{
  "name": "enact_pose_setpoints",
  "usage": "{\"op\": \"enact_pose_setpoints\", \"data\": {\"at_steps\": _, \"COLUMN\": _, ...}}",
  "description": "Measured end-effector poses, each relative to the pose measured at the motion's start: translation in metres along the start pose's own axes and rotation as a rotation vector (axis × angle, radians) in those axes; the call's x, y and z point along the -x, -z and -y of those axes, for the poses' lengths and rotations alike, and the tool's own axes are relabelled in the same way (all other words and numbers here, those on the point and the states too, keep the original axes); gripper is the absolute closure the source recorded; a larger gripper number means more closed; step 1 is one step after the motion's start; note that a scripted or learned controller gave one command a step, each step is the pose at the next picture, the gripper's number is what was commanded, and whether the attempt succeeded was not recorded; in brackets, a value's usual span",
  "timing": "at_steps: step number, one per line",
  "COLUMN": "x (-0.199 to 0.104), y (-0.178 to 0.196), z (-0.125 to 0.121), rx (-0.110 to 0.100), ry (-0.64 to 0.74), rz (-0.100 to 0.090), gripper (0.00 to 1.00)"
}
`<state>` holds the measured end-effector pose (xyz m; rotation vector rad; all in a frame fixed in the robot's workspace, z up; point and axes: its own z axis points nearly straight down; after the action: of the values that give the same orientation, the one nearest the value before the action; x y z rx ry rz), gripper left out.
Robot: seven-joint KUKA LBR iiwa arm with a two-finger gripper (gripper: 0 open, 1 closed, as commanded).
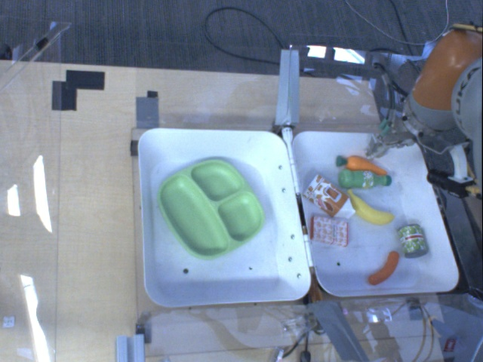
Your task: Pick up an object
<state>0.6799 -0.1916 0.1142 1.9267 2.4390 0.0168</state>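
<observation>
Robotics lab: bench w/ two white bins [298,202], loose cables [249,21], carpet floor.

Grey KUKA arm [453,104] with rounded glossy orange band [445,70] above the wrist, pale grey casing below it, dark fittings along the lower link, thin cables trailing by the wrist, small metallic grey tool [386,143] at the tip.

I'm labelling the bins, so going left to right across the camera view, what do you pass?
Green tray → juice carton → banana → can
</observation>
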Motion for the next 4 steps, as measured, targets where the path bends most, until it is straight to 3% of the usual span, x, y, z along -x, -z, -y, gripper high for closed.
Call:
{"op": "enact_pose_setpoints", "data": {"at_steps": 1, "x": -0.005, "y": -0.002, "z": 0.001, "rx": -0.011, "ry": 0.004, "rz": -0.011, "gripper": 0.00}}
{"op": "enact_pose_setpoints", "data": {"at_steps": 2, "x": -0.054, "y": -0.025, "z": 0.047, "rx": -0.020, "ry": 0.080, "rz": -0.018, "gripper": 0.00}}
{"op": "enact_pose_setpoints", "data": {"at_steps": 3, "x": -0.061, "y": -0.022, "z": 0.112, "rx": -0.017, "ry": 0.148, "rz": -0.017, "gripper": 0.00}}
{"op": "enact_pose_setpoints", "data": {"at_steps": 4, "x": -0.061, "y": -0.019, "z": 0.172, "rx": -0.007, "ry": 0.531, "rz": -0.014, "gripper": 0.00}}
